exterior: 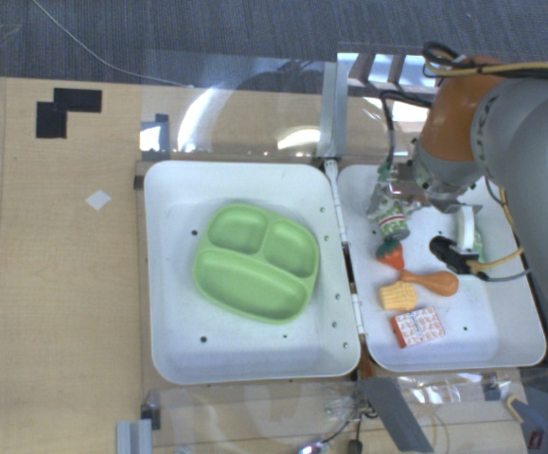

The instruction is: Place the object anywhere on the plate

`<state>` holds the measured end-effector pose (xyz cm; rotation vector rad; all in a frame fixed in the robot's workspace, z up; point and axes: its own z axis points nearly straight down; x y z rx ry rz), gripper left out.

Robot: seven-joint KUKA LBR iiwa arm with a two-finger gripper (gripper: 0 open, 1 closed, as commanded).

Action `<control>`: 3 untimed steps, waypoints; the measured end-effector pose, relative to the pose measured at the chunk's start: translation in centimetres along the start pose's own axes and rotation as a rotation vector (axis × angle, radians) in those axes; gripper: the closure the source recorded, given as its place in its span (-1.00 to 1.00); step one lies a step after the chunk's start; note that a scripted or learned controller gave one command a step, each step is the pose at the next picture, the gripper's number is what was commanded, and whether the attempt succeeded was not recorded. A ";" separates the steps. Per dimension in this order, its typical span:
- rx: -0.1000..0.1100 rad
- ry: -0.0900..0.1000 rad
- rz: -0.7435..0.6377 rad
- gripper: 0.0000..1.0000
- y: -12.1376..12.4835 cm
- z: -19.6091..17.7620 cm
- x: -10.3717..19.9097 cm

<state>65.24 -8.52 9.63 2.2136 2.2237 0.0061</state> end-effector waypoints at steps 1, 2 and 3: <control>0.002 0.001 -0.001 1.00 -4.2 -8.9 7.6; 0.005 0.001 0.000 1.00 -8.2 -8.8 13.7; 0.005 0.001 0.001 -1.00 -8.1 -8.8 13.7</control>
